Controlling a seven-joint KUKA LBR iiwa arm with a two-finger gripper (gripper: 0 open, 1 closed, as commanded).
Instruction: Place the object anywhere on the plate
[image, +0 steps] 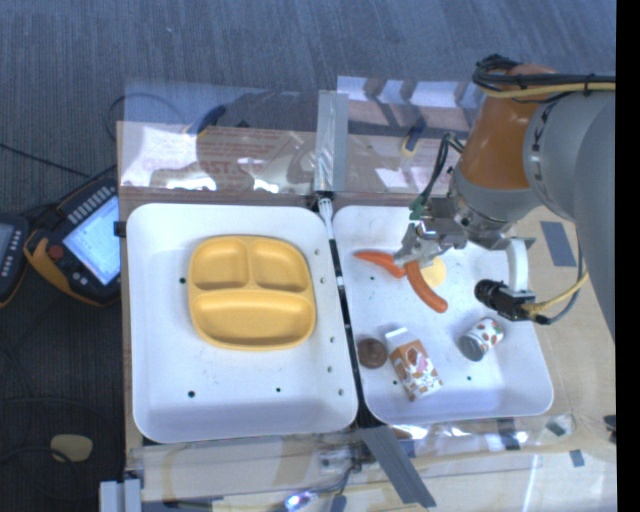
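The hand is hovering in the right bin, near its back edge, over the orange carrots, probably lining up a grasp; I cannot tell its state; the yellow plate is waiting in the left bin.

The grey arm reached in from the right side, its orange band sitting just above the wrist. It bent downward and leftward, so the hand hung low at the far part of the right half. A black cable looped beside the wrist.
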